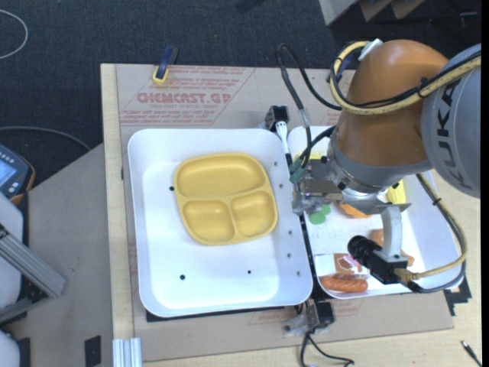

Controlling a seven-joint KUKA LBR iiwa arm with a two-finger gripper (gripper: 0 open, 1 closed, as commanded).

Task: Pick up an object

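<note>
At the lower edge of the frame, the front rim of the left bin (221, 306) meets the cardboard-covered bench (122, 113). Just right of it, in the lower corner of the right bin (451, 239), lies an orange-red object (344, 284) with a white and red piece (348, 264) touching its upper side. A black fitting on the arm (382, 128) hangs over them. Higher up, in the middle of the left bin, sits a yellow tray (224, 197) with 3 compartments, tilted slightly. Level with it, over the rim shared by the 2 bins, is the gripper (309, 197); whether it is released or clenched I cannot tell. A small green object (316, 215) lies just below it, an orange one (353, 210) to its right. A yellow-handled tool (163, 66) rests at the upper left.
</note>
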